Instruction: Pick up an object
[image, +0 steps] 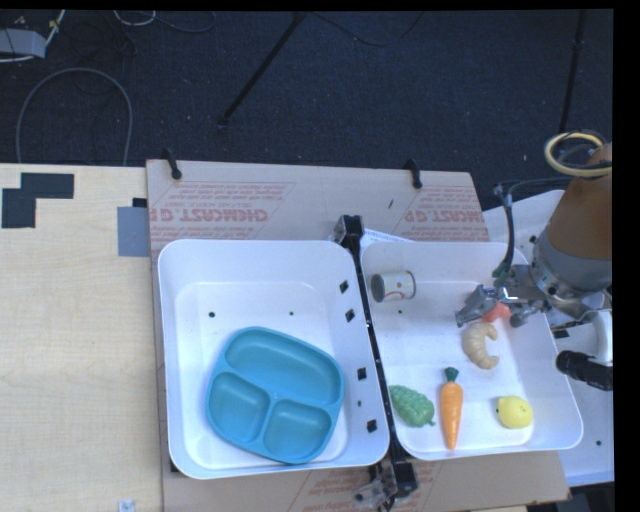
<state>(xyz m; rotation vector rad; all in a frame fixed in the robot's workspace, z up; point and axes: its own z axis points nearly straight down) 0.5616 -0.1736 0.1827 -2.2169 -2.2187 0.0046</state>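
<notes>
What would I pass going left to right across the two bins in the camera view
Blue tray → cup → green vegetable → carrot → croissant → lemon.

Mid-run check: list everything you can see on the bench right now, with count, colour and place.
bins: 2, white, side by side on the bench
divided plate: 1, blue, in the left bin, toward its front
cup: 1, white, lying on its side at the back of the right bin
croissant: 1, tan, middle of the right bin, just below the gripper
leafy vegetable: 1, green, front left of the right bin
carrot: 1, orange with green top, front of the right bin, beside the leafy vegetable
lemon: 1, yellow, front right of the right bin
gripper: 1, grey metal, over the right bin above the croissant
</notes>
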